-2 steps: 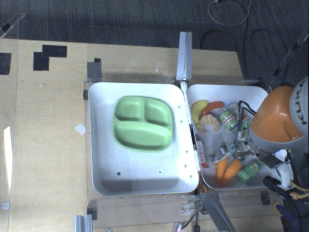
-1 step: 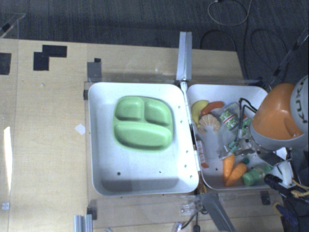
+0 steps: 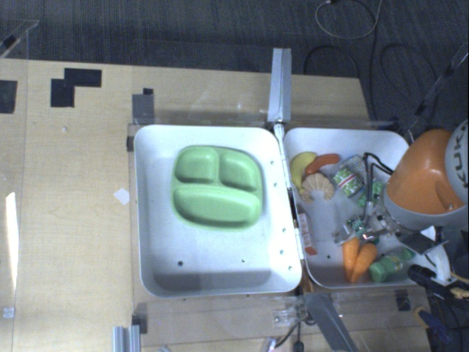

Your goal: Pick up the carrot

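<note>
The bench [image 3: 66,196] carries two shallow white bins side by side. The left bin [image 3: 157,262] holds a green divided plate [image 3: 218,185] lying flat near its far half, with bare white floor in front of it. The right bin [image 3: 322,266] is crowded. The arm [image 3: 425,178], with its orange band, reaches in from the right and covers that bin's right portion.

Below the wrist, the gripper [image 3: 364,229] hangs over the middle of the right bin, just above the top end of the carrot [image 3: 356,259]. The metal fingers merge with the clutter beneath them, so whether they are apart or together cannot be told, and nothing shows the carrot between them.

The carrot lies near the front wall of the right bin, its long axis running roughly front to back, possibly two orange pieces touching. A green item [image 3: 387,268] lies just beside it on the right. Farther back are a green-and-white packet [image 3: 346,180], a pale round piece [image 3: 317,187], a yellow piece [image 3: 302,166] and a red-orange piece [image 3: 325,161].

The step in hand looks like the descent onto the carrot. Done well, the fingers would straddle the carrot across its narrow width, nearer its middle than its tip, with the jaws clear of the green item, and close only once low enough to seat it.
</note>
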You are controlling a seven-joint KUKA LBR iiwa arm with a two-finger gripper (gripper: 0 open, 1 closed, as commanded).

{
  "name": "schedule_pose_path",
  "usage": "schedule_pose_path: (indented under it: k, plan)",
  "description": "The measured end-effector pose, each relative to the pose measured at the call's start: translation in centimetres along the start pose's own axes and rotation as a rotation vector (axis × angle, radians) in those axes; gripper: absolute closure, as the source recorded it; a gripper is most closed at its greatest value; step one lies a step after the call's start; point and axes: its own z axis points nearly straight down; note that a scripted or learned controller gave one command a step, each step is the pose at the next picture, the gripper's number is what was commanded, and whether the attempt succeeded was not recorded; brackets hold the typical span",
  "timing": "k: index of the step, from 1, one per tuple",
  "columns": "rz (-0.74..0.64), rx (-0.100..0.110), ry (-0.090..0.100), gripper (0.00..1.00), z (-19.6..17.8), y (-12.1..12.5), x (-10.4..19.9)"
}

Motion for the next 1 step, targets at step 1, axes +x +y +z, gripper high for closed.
schedule_pose_path:
  k: [1]
  plan:
    - [0.004, 0.010, -0.001, 1.00, -1.30, -0.92, -1.46]
